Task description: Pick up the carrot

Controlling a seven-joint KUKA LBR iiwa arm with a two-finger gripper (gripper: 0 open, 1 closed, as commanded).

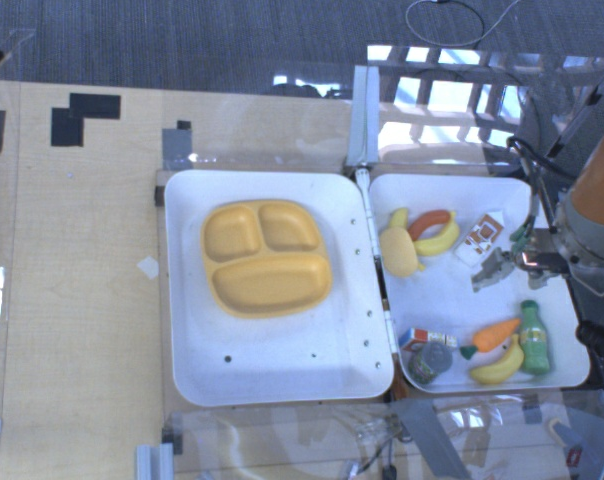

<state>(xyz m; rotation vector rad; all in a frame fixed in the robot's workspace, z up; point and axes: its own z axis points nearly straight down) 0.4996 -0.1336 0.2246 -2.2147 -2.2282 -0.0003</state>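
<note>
On the bench sit two white bins. One yellow plate (266,257) with three parts lies in the left bin (182,298). Inside the right bin (452,288) are two bananas (497,368) (440,239), one carrot (494,335), one green bottle (534,338), one small box (481,237) and one can (431,360). That carrot is orange with a green end, near the front, touching the banana and beside the bottle. No writing can be read. I cannot tell if the gripper (494,272) is open or closed.

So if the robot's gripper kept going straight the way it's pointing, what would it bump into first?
The gripper points left and a bit down, over bare floor of the right bin. Straight on, it would probably meet that white floor first. The carrot lies off that line, nearer the camera, though depth is hard to judge.
</note>
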